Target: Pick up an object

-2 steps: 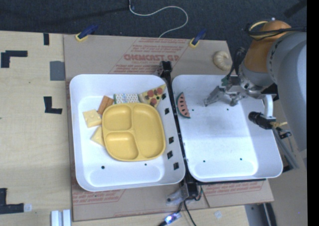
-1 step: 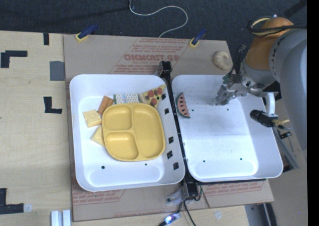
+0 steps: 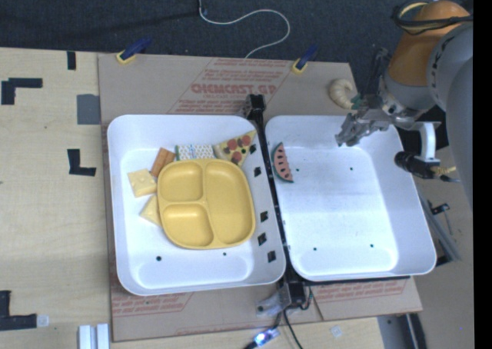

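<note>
Where white plastic curves, a wedge-shaped watermelon slice (image 3: 284,163) lies.

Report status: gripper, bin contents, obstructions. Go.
Gripper over right bin's far edge, nothing seen between its fingers. Watermelon slice at that bin's left wall. Yellow divided plate and food pieces in left bin. No obstruction to the slice.

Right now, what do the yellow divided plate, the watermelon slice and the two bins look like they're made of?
Yellow divided plate: probably molded plastic, matte, one even color with rounded compartment ridges.
Watermelon slice: looks like toy food, plastic or painted wood; too small to tell which.
Left bin and right bin: apparently thin formed plastic, smooth white with soft rounded rims and a slight sheen.
</note>
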{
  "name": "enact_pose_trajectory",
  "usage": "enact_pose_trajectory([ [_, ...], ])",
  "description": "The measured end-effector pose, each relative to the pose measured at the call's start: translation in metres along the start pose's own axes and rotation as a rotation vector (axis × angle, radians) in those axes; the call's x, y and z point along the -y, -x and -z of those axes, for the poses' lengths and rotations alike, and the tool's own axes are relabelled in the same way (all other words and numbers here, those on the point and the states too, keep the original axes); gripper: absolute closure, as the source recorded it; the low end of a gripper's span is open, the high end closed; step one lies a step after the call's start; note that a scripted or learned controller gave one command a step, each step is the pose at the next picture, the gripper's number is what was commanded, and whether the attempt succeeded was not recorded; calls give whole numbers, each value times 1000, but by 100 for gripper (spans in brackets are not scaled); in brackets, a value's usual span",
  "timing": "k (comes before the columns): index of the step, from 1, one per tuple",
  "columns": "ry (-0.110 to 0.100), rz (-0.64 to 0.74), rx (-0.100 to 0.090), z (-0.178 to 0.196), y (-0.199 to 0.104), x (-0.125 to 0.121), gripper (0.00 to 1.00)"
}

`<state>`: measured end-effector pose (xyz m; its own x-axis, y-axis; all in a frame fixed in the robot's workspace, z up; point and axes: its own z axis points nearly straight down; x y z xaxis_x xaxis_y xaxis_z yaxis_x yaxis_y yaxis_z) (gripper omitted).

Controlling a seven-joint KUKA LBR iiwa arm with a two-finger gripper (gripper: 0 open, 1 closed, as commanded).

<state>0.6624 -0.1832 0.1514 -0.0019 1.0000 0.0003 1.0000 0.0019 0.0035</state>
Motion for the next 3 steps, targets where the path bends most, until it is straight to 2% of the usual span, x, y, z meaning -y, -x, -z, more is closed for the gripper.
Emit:
enact_pose_trajectory([
  [1,2,-1,1,62,2,4,100],
  [2,-3,-1,0,74,1,4,100],
  [3,-5,3,-1,81,-46,7,100],
])
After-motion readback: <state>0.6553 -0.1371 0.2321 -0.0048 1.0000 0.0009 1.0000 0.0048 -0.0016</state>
